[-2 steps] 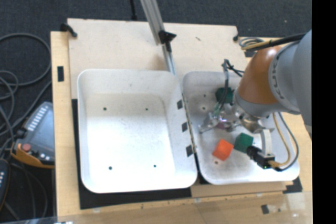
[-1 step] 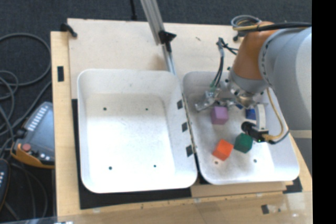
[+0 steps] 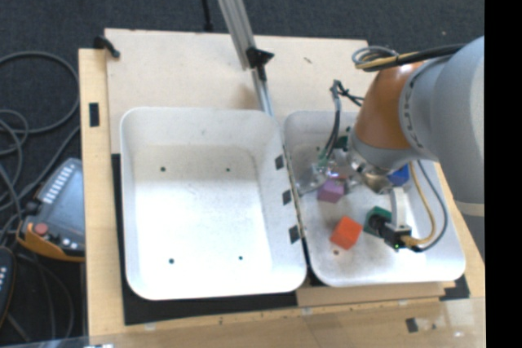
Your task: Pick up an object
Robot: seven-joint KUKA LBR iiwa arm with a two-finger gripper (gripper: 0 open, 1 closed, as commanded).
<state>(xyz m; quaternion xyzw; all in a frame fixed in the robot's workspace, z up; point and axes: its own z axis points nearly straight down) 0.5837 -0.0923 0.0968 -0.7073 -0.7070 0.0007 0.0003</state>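
Clutter first: metal pole (image 3: 232, 0) slanting down from the top edge to the seam between the two bins, black clamp partway along it. Loose cables (image 3: 20, 106) coiled on the dark floor at left, a handheld controller (image 3: 57, 208) with an orange edge lying beside them. Wooden tabletop (image 3: 188, 65) underneath everything.

Grey arm (image 3: 444, 114) with its orange band sweeping in from the right, hanging low over the right bin (image 3: 383, 273) and covering most of its far half. Wires looping off the wrist, one yellow cable trailing down toward the bin's near right corner.

Gripper (image 3: 326, 175) down near the right bin's left wall, right over a purple block (image 3: 330, 191). Cannot tell how the gripper stands, wide or narrow; too tangled and blurred there. Purple block looks to sit on the bin floor just under the tip.

Also in the right bin: orange block (image 3: 346, 233) nearer the front, apart from the purple one; green object (image 3: 380, 222) just right of it; something blue (image 3: 398, 174) peeking out beside the arm.

Left bin (image 3: 130, 175) white, speckled, with a few dark dots on its floor.
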